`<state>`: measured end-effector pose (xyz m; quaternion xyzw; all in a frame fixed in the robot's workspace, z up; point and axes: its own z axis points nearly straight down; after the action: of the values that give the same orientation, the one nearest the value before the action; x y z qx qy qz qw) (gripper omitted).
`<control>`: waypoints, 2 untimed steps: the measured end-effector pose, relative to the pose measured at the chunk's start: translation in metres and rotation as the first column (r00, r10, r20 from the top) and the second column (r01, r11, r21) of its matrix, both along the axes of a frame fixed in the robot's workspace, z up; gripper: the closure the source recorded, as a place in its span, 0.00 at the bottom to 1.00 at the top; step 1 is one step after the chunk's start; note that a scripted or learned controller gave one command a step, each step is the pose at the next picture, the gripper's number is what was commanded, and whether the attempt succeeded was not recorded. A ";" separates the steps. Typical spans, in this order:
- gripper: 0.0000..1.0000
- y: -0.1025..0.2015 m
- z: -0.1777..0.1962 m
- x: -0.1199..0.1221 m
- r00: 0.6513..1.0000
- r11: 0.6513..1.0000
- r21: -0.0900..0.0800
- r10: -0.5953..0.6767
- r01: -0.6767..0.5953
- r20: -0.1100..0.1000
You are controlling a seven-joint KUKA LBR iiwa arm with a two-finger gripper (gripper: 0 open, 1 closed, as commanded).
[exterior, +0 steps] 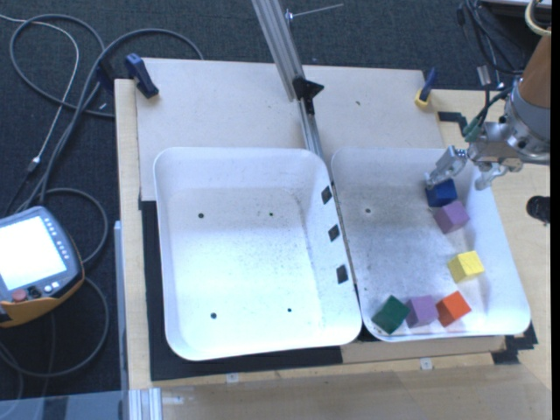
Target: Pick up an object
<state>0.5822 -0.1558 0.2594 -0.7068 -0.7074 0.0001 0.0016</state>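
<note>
A robotics lab or test cell is showing here. A pale board worktop (219, 103) is sitting on dark carpet (52, 86), clamped at its far corners by a blue clamp (141, 73) and a yellow one (424, 95). Two shallow white bins (166, 182) are lying side by side on it. Loose black cables (61, 121) are trailing over the floor at left, near an orange-edged handheld control pendant (31, 261) with a lit screen. A bare aluminium rail (276, 38) is slanting up behind the bins.
</note>
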 end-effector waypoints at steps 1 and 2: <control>0.00 -0.060 -0.110 0.026 1.000 1.000 0.000 -0.004 0.004 -0.007; 0.00 0.010 -0.159 0.045 1.000 1.000 0.001 0.007 -0.007 0.005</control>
<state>0.6275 -0.1459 0.1000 -0.7044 -0.7098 -0.0020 0.0000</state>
